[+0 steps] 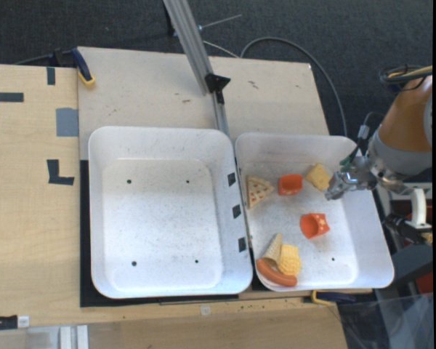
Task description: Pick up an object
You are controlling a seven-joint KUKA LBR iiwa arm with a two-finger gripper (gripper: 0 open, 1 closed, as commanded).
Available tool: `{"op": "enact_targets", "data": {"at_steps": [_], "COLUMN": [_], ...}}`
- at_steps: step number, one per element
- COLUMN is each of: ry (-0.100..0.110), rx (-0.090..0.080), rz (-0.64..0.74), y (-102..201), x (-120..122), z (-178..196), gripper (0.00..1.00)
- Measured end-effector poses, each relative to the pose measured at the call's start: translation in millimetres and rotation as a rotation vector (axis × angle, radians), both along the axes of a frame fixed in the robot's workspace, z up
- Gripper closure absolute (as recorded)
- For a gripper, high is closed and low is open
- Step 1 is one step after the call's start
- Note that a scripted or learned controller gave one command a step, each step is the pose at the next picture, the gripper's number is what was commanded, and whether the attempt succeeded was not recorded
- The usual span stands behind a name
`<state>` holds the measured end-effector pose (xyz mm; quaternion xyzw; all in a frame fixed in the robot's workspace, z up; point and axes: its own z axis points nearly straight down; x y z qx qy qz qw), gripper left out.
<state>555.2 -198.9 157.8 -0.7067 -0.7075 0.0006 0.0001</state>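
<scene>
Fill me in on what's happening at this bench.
A grey arm with an orange band reaches in from the right, its gripper low over the right bin, right beside a yellow block. Nothing can be seen held. Also lying in that bin are a waffle-patterned wedge, two orange pieces, a hot dog and a yellow corn-like piece.

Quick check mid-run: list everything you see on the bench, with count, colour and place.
White bins: 2, side by side; left bin, right bin.
Waffle wedge: 1, tan, right bin, left side.
Orange cup: 1, right bin, centre top.
Yellow block: 1, right bin, by the gripper.
Red-orange cup: 1, right bin, middle.
Corn piece: 1, yellow, right bin front.
Sausage: 1, orange-red, right bin front edge.
Clamp: 1, blue and yellow, bench back left.
Gripper: 1, grey, right bin's right side.
</scene>
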Motion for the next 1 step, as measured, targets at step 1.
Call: {"op": "enact_targets", "data": {"at_steps": [1], "ry": [-0.004], "rx": [0.0], "rz": [0.001], "y": [10.2], "x": [0.4], "z": [49.0], "gripper": [1.0]}}
